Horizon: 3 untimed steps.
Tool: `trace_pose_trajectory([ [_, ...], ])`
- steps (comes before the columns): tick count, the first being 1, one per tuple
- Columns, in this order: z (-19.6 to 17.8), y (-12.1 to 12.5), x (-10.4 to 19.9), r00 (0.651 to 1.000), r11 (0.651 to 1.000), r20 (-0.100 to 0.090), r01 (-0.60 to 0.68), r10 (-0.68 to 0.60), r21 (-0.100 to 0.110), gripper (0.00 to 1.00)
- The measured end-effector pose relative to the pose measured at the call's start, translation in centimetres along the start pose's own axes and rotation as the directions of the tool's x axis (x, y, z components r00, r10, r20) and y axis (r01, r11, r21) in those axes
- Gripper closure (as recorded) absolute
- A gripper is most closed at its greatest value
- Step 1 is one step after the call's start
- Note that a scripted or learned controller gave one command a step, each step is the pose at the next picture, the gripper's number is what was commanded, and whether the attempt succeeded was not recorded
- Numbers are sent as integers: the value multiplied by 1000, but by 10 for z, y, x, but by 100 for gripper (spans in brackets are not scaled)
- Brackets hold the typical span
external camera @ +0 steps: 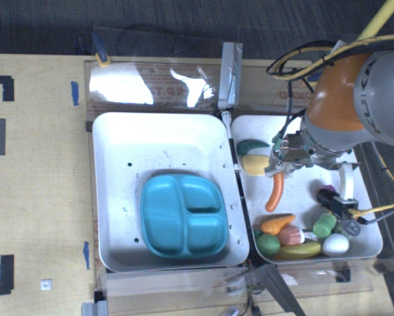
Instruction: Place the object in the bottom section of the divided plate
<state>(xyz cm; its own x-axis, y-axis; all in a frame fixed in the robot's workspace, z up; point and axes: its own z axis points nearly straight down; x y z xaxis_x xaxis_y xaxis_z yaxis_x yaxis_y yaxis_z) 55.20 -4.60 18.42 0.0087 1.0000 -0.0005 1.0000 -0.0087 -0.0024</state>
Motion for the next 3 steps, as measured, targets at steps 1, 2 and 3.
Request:
trace_pose_trajectory([
  [1,0,-15,83,1000,1000,-3,-6,6,1,100],
  [2,-10,-26,166,992,992,-2,123,-123,-3,100],
  [3,-10,-26,163,993,993,0,119,-119,-2,0],
])
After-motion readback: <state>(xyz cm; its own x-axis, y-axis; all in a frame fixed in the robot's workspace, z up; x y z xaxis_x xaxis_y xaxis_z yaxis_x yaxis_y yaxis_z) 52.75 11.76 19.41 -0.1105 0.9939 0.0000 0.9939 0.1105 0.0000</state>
